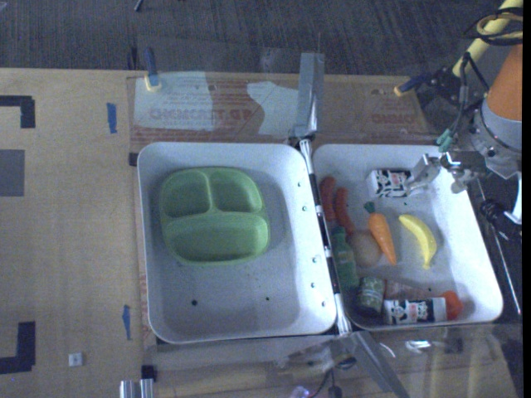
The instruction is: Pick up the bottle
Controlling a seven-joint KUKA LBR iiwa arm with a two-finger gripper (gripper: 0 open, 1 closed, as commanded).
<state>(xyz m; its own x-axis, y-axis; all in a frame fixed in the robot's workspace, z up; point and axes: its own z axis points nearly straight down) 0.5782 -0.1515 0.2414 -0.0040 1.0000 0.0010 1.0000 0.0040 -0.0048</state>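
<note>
A dark green bottle (343,259) lies lengthwise against the right bin's left wall. A second bottle (419,309), with a white label and an orange cap, lies on its side along the front wall of that bin. My gripper (428,171) hangs over the bin's far right part, just right of a small black-and-white carton (388,182). It is well away from both bottles, and I see nothing held in it.
The right bin (481,259) also holds two red sausages (334,201), a carrot (382,235), a banana (420,239), a round beige item (365,247) and a small can (371,293). The left bin (158,305) holds a green divided plate (214,215).
</note>
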